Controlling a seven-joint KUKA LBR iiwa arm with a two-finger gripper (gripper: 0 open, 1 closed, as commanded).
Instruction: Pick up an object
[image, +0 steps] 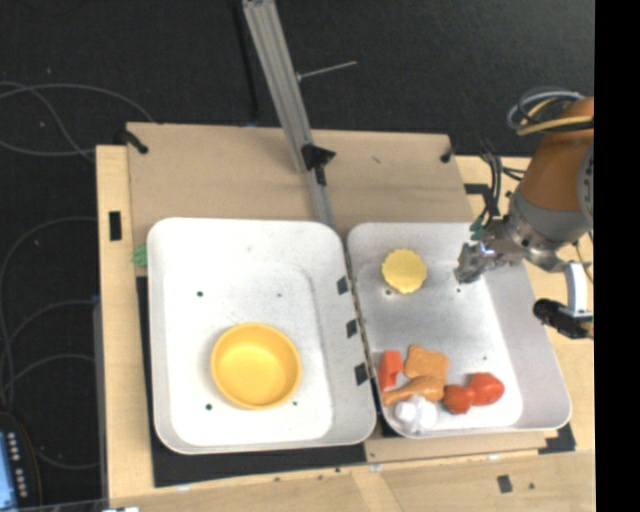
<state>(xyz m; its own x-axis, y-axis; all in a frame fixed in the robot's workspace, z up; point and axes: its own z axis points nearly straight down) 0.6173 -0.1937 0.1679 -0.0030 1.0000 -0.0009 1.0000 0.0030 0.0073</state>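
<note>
- The gripper (470, 264) is hovering over the right bin (520, 330), beside the yellow disc (404, 270).
- Small food toys (orange, red, white) (430, 385) are lying at that bin's near edge.
- A yellow bowl (256, 365) is sitting in the left bin (190, 270).

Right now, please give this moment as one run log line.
pincer: above right bin, holds nothing | yellow disc: beside | yellow bowl: left bin
</note>
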